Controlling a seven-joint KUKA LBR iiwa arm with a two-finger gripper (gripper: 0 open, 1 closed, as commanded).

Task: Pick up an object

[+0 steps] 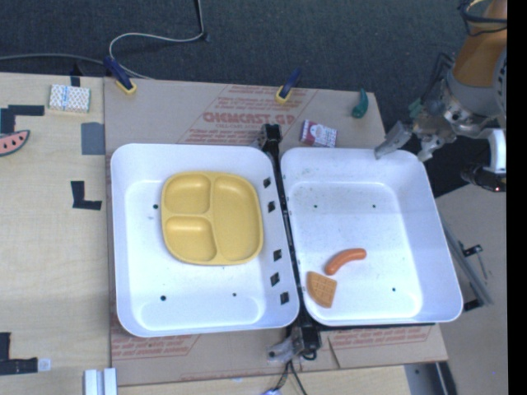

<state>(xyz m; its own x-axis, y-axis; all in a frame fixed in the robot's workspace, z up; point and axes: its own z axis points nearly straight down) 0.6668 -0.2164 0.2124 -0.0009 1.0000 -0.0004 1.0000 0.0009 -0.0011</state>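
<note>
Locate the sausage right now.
The sausage lies in the right bin, toward its near edge, just above and right of the waffle.

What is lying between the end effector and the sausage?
Bare white floor of the right bin, seen in the camera view. The end effector is at its far rim; the sausage lies nearer.

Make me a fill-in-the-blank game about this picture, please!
1. The yellow plate lies in the ____ bin.
2. The sausage and the waffle lie in the ____ bin.
3. The plate has ____ compartments.
4. The claw hangs over the right bin's far ____ corner.

Missing words: left; right; three; right
</note>
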